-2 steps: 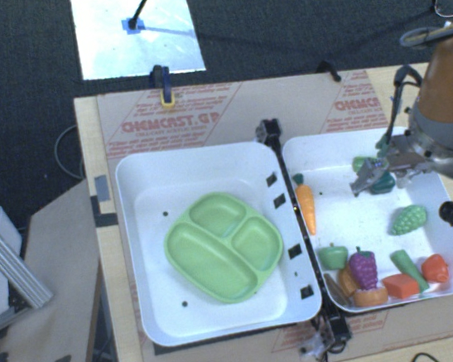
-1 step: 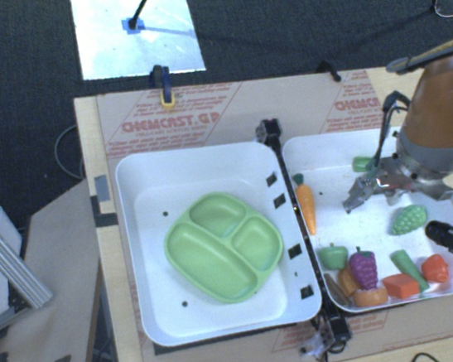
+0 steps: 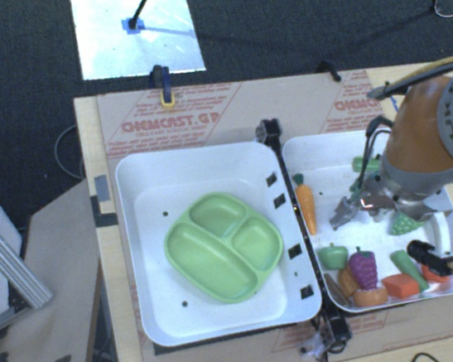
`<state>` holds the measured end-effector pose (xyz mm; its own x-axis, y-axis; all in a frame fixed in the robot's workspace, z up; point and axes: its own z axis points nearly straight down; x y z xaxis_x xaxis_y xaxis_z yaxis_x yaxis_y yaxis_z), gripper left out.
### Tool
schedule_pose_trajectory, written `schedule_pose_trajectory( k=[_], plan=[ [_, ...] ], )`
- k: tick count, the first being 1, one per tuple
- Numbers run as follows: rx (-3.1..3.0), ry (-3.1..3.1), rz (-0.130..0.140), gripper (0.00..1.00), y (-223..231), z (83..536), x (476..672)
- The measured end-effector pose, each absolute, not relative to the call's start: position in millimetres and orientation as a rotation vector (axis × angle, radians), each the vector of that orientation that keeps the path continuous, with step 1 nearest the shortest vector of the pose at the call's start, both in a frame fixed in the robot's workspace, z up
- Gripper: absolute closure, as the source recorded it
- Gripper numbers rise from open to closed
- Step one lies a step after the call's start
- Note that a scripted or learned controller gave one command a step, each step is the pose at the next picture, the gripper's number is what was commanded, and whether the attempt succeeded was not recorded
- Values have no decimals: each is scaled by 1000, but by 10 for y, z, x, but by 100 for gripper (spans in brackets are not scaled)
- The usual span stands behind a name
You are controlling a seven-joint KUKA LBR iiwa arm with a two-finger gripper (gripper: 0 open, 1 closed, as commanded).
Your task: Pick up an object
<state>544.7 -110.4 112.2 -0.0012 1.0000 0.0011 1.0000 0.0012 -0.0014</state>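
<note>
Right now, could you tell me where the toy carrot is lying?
The toy carrot lies in the right bin, against its left wall beside the divider, above the green toy pepper.

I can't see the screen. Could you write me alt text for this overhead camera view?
A grey and orange robot arm reaches from the right into the right white bin, its gripper low among toy food: a carrot, purple grapes, green vegetables. The left white bin holds a green divided plate.
</note>
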Motion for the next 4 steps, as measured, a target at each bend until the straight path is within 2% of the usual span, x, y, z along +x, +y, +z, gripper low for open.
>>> schedule_pose_trajectory(
  k=[1,2,3,4],
  plan=[
    [-2220,-2222,-1,0,-1099,838,5454],
    [-2221,-2222,-2,100,-1103,946,5457],
    [-2219,-2227,-4,100,-1054,1405,5412],
    [-2220,-2231,-7,100,-1030,2041,5461]
  ],
)
